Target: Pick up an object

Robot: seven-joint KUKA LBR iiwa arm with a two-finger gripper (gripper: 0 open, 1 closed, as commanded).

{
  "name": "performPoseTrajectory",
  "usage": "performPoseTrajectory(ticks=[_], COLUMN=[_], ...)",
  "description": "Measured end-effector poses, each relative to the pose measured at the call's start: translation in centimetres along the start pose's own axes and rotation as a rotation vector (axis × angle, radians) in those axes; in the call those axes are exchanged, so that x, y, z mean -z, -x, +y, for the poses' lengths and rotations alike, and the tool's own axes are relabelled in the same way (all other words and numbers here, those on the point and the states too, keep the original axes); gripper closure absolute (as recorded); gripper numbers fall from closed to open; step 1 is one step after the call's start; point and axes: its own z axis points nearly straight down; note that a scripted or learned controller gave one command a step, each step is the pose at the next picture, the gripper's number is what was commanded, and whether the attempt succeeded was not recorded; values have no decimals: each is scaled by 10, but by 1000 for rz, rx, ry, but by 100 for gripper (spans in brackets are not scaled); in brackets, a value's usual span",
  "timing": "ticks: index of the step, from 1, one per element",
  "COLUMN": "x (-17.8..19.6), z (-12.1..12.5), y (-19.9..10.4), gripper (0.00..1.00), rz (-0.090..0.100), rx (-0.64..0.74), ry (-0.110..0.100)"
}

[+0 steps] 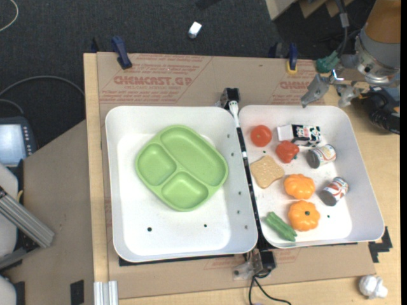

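The left bin (127, 221) is holding a green divided plate (182, 167). The right bin (362, 196) is holding toy food: two oranges (299, 186), toast (266, 170), a tomato (260, 135). The gripper (327, 89) is hovering beyond its far rim, open and holding nothing.

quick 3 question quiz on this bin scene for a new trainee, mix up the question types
1. True or false: the green divided tray lies in the left bin.
2. Which item lies nearest the front edge of the right bin? A) tomato B) green pod C) toast slice
3. Fill in: the gripper hangs above the right bin's ____ rim.

Key: 1 true; 2 B; 3 far (back)
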Motion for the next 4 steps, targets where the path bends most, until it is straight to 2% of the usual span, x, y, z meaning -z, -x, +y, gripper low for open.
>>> performPoseTrajectory(ticks=[1, 2, 3, 4], x=[157, 156, 114, 273], z=[-39, -38, -134, -154], y=[2, 1, 5, 56], gripper=[0, 100, 100, 100], rz=[-5, -3, 2, -10], rx=[0, 2, -4, -6], ry=[20, 7, -6, 22])
